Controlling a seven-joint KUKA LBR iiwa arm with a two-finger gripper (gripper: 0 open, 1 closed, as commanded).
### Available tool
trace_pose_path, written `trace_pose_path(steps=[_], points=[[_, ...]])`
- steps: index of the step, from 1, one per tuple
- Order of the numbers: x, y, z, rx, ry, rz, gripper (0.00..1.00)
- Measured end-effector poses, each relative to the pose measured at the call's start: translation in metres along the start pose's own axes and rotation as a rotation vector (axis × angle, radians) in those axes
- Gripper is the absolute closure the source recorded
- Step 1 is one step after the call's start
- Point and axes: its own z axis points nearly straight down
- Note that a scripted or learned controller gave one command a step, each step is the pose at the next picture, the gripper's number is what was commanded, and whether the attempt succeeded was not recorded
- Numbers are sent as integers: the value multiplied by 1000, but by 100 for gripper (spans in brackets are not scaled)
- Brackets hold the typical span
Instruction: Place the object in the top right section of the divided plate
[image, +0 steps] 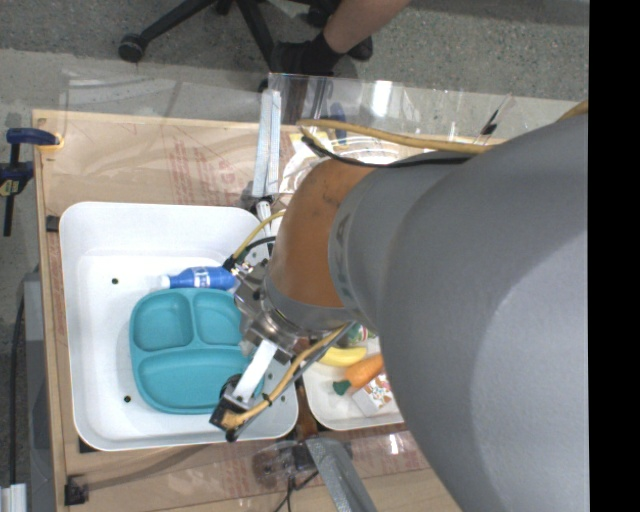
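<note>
Across the tabletop (150, 160), the arm (450, 300) is hanging over the left bin (70, 300) and divided plate (170, 385); the blue-and-white bottle (195, 278) is lying just off the plate's top rim beside the hand (250, 285), opening untellable, so the next move is likely calling for a grasp.

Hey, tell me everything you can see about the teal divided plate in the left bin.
The divided plate is teal, looks like smooth plastic, and has three sections: two small ones along the top, one wide one below. It lies flat on the floor of the left bin. The sections that show are bare. The arm hides its right edge. A blue and white object lies along its upper rim; whether they touch is unclear.
</note>
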Motion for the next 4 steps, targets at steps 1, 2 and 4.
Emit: trace_pose_path(steps=[1,2,4], points=[[52,39,-9,2,-1,-147,100],[80,23,-12,1,0,-235,100],[92,81,-15,3,-1,-505,100]])
